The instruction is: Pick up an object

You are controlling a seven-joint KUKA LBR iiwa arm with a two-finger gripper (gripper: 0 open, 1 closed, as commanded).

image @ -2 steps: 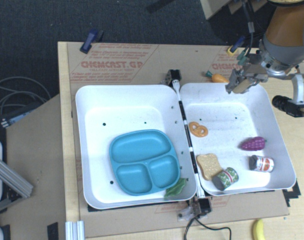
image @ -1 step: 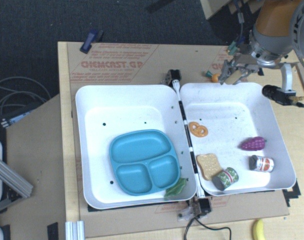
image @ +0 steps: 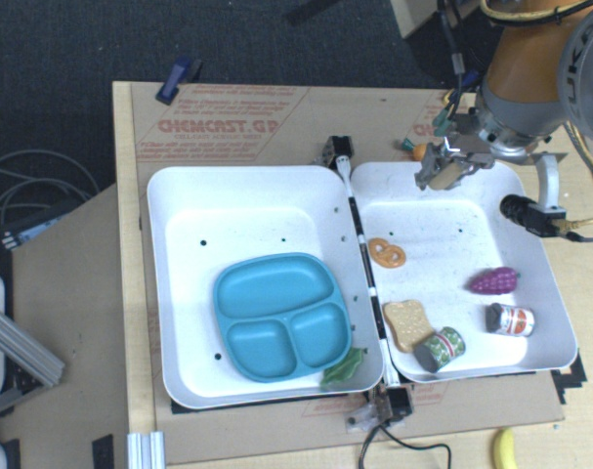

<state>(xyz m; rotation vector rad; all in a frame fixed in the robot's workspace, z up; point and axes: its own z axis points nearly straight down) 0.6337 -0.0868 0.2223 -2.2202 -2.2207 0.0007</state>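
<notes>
The hand (image: 444,172) hangs over the far edge of the right bin (image: 443,228), nothing visible between its fingers. In that bin lie a pretzel (image: 386,253), purple grapes (image: 493,280), a toast slice (image: 406,322), a green can (image: 440,348) and a red-labelled can (image: 510,319). The left bin (image: 184,213) holds a blue divided plate (image: 279,316) and a green leaf (image: 343,368).
</notes>
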